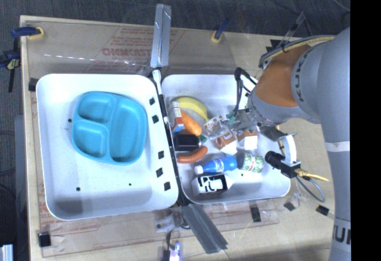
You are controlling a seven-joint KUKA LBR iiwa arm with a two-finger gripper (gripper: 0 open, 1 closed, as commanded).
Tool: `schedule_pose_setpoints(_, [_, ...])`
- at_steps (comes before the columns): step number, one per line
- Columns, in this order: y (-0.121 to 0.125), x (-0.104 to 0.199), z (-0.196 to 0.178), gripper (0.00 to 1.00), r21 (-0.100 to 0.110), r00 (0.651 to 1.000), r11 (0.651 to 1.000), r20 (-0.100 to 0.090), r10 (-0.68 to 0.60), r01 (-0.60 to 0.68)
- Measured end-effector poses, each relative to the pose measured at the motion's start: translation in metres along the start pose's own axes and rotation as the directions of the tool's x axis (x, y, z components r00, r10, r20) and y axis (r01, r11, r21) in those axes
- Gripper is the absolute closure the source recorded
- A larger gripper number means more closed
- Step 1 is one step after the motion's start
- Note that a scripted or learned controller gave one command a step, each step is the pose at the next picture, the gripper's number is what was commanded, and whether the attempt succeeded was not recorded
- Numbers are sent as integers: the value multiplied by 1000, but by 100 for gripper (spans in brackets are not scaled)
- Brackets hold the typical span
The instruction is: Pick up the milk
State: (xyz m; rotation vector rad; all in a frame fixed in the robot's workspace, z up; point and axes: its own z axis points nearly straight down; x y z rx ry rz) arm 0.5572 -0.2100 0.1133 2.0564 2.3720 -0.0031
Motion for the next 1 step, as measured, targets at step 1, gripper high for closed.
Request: schedule_pose_setpoints(1, [48,118,-86,100,3,999,999,-4,40,-40])
